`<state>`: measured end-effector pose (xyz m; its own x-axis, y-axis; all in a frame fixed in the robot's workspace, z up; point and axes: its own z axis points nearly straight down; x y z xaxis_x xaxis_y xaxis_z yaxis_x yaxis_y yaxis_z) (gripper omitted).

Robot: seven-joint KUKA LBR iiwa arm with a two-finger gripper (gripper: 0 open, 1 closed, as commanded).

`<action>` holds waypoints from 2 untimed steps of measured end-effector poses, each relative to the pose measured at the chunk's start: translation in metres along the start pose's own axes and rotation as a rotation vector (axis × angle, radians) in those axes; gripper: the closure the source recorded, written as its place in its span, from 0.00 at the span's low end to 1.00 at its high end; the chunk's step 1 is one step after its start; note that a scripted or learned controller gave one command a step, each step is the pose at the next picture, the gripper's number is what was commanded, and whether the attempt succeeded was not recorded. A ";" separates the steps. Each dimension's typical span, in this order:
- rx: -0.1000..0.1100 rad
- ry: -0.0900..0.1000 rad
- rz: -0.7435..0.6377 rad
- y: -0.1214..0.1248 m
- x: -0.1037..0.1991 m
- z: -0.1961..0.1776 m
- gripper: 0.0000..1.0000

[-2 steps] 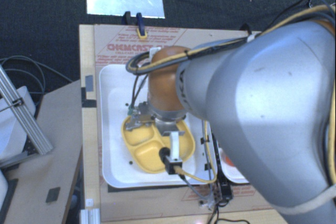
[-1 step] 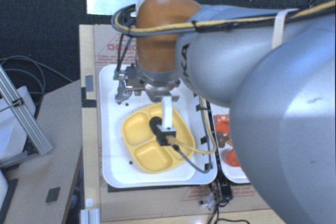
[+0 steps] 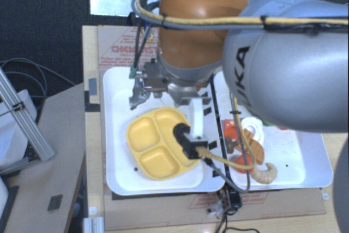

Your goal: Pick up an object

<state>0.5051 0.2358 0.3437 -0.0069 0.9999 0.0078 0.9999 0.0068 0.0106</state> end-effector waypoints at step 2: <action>0.010 -0.006 0.007 -0.020 -0.055 0.165 1.00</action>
